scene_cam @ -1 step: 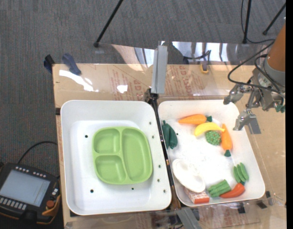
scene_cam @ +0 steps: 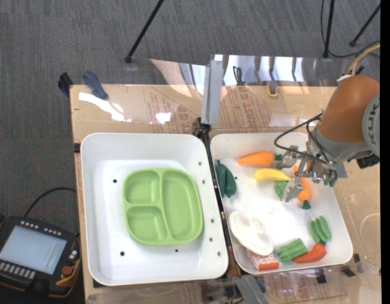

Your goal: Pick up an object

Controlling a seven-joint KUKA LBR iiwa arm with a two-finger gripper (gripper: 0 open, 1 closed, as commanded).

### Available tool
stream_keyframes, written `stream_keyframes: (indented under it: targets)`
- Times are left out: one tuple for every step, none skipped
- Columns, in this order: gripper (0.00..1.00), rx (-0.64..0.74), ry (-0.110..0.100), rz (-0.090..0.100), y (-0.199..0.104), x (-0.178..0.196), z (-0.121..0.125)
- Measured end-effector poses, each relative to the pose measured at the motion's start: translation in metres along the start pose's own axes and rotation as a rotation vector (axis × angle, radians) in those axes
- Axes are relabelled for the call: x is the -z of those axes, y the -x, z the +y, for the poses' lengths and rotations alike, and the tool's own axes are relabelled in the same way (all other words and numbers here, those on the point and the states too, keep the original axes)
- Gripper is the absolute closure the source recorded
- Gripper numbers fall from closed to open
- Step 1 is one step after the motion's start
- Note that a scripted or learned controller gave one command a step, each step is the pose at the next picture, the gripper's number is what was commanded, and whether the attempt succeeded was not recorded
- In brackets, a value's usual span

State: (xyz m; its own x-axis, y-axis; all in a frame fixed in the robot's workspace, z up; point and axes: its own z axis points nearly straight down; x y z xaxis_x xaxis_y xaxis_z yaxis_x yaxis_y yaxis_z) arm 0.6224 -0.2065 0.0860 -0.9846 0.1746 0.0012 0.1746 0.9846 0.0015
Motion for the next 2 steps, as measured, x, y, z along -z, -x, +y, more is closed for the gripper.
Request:
stream_keyframes:
  targets:
    - [0.00,0.052,0.003,-0.004,-0.043,0.002,0.095]
    - [1.00,0.057,0.001,-0.006,-0.042,0.013,0.095]
